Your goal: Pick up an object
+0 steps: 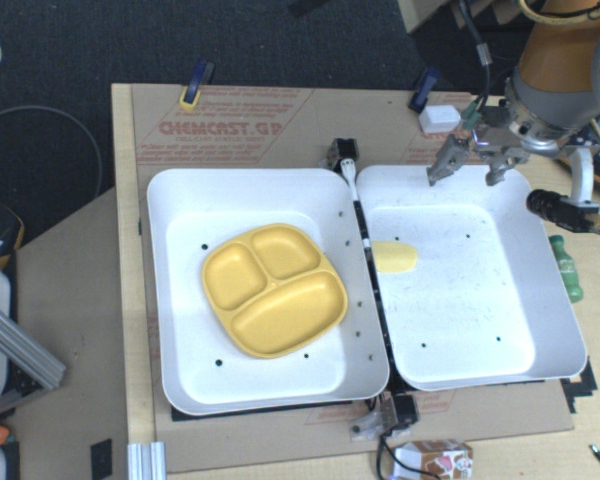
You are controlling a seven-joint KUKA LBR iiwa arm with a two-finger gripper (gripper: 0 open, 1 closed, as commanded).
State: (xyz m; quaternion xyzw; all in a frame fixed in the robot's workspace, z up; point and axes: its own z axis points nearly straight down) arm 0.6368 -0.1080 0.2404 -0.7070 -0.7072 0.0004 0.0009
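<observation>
A small pale yellow object [394,257] lies in the right bin [480,348], close to its left wall. A yellow divided plate [272,289] with three compartments rests in the left bin [180,268]. My gripper [469,171] hangs above the far edge of the right bin, to the upper right of the pale yellow object. Its two fingers stand apart with nothing between them.
A green item [566,266] lies just outside the right bin's right rim. Blue clamps [195,83] hold the cardboard base at the back. A white block [439,119] sits behind the right bin.
</observation>
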